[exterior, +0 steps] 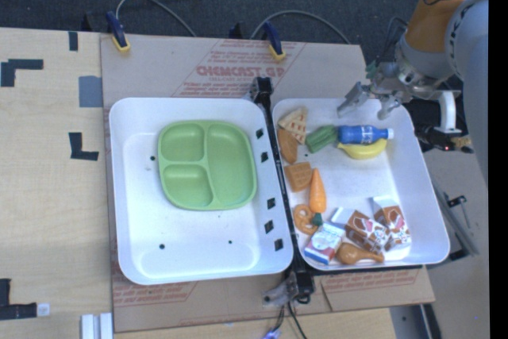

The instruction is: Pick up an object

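while the claw (367, 101) hangs spread and bare, the blue bottle (362, 134) half hides a banana (364, 149).

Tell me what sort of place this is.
Likely a robotics lab test bench: two shallow white bins clamped on cardboard, toy plastic food such as an orange carrot beside a green divided plate, and a grey robot arm's pincer above them.

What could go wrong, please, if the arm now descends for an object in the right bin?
1. The open pincer hovers at the right white bin's far rim; a straight descent might strike that rim.
2. The blue plastic bottle lies against the yellow banana and green vegetable, so a grasp may catch two things or push them apart.
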Robot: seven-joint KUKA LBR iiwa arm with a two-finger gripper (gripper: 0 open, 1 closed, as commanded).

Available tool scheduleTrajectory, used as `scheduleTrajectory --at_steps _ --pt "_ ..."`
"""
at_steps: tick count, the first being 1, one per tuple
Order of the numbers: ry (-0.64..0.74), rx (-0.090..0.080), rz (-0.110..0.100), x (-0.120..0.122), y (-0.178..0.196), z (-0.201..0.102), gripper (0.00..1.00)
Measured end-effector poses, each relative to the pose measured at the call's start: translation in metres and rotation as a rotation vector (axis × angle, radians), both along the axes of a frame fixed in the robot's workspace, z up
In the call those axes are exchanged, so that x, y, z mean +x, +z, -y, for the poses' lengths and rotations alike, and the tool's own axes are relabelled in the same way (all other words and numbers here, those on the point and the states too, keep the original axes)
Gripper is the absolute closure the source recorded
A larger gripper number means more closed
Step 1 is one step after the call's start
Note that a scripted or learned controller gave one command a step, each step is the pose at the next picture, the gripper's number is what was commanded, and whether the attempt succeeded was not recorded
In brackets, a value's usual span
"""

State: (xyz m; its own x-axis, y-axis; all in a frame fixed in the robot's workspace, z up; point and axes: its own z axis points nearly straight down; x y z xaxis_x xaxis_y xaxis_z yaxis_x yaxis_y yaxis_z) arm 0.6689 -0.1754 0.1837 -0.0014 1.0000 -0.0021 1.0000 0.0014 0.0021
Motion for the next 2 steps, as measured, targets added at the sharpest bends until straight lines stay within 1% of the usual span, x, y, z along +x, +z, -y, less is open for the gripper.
scheduleTrajectory --at_steps 1,2 --pt "0.000 0.000 -0.002 -0.011 -0.084 0.012 0.00" --pt "0.000 0.002 -0.001 -0.060 -0.097 -0.049 0.00"
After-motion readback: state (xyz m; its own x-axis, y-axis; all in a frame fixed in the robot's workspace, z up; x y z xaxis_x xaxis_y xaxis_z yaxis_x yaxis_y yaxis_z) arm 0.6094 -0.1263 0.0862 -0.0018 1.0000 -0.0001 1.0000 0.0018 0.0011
